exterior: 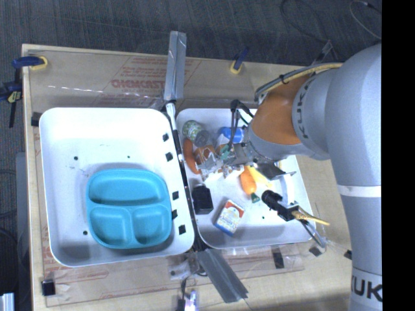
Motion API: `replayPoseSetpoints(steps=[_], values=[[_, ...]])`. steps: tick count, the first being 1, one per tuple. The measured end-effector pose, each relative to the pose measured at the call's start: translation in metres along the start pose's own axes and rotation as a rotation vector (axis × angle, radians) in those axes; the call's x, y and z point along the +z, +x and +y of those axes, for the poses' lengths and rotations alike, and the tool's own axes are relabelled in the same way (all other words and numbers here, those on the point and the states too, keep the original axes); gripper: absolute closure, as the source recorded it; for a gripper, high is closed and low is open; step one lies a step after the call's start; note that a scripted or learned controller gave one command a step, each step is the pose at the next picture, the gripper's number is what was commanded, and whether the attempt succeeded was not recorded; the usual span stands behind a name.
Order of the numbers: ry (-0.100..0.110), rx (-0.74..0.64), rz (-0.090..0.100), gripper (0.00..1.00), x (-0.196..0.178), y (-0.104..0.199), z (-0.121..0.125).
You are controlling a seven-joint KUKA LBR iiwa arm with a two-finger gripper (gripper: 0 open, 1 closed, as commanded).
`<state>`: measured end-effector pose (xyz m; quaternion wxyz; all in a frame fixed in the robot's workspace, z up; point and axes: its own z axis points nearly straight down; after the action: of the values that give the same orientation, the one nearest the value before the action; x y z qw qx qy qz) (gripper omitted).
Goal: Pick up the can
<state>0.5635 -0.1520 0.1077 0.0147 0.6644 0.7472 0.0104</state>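
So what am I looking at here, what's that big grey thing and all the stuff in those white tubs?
The big grey thing is a robot arm with an orange band, reaching in from the right. The one camera sits above the bench and looks down at a slant. Two shallow white bins sit side by side. The left bin holds a blue divided tray. The right bin holds a clutter of small things: a can near its top left corner, a black block, a small box and an orange piece. The arm's gripper hangs over that clutter, right of the can; I cannot tell whether it holds anything.
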Motion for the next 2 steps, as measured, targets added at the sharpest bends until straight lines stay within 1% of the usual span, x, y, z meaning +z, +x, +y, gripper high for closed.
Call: replayPoseSetpoints(steps=[1, 2], values=[[0.048, 0.17, 0.006, 0.0, 0.005, -0.021, 0.073], [0.016, 0.297, -0.003, 0.0, -0.003, 0.014, 0.024]])
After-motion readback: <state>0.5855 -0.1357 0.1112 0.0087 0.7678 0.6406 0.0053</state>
